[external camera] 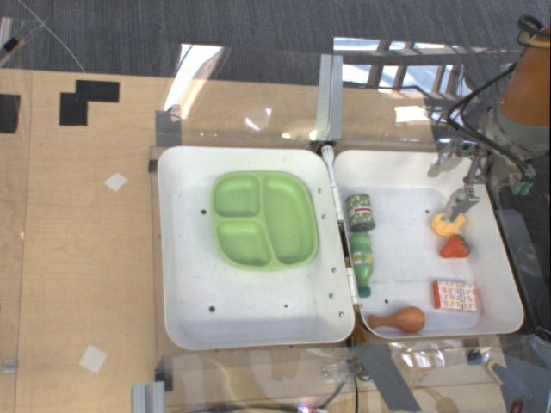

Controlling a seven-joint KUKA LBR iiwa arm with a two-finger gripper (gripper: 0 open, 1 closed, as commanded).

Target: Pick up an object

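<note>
At the bottom of the frame, in the right bin, a brown drumstick lies along the front wall, and to its right is a small red-and-white box. A little higher, near the right wall, sits a red strawberry. Just above it and nearly touching it is a yellow piece, which looks like a toy food item; its exact kind is too small to tell. Along the left wall of this bin lie a green bottle and, above it, a small can with a dark label.

The gripper comes down from the upper right and its tip is at the yellow piece, perhaps touching it. I cannot tell how the tool stands, released or clenched, because it is too small and seen from above. Nothing shows that the piece is grasped.

I judge the yellow piece as light, stiff plastic, a bit slippery, not fragile. It is best to take it across its narrow width, in the middle, away from the strawberry, so that the neighbour is not pushed.

In the left bin, at the middle of the frame, rests a green tray with three compartments.
</note>
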